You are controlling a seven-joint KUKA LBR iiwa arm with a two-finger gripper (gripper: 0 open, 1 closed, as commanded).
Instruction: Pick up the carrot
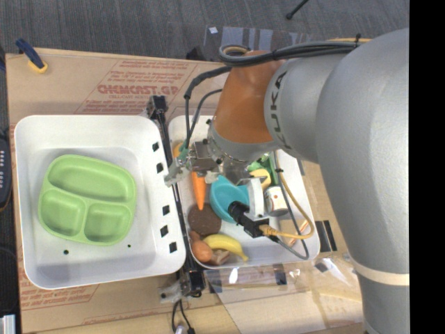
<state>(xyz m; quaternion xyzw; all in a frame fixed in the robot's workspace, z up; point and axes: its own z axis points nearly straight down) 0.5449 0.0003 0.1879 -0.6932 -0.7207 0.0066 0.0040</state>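
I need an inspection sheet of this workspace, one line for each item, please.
Surface: two white bins, left bin and right bin, on brown cardboard.
Job's things: carrot lies in the right bin, not held.
Clutter: green divided plate in the left bin; banana, brown round item, teal bowl beside the carrot.
Grippers: gripper low over the right bin; fingers hidden.
Cables: black and yellow cables at the wrist.
Surroundings: grey floor.

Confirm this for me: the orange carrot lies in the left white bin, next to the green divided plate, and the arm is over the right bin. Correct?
Not quite. The camera view shows the orange carrot lying in the right white bin, among the brown round item and the yellow banana. The green divided plate sits in the left white bin. The arm is over the right bin, as you said.
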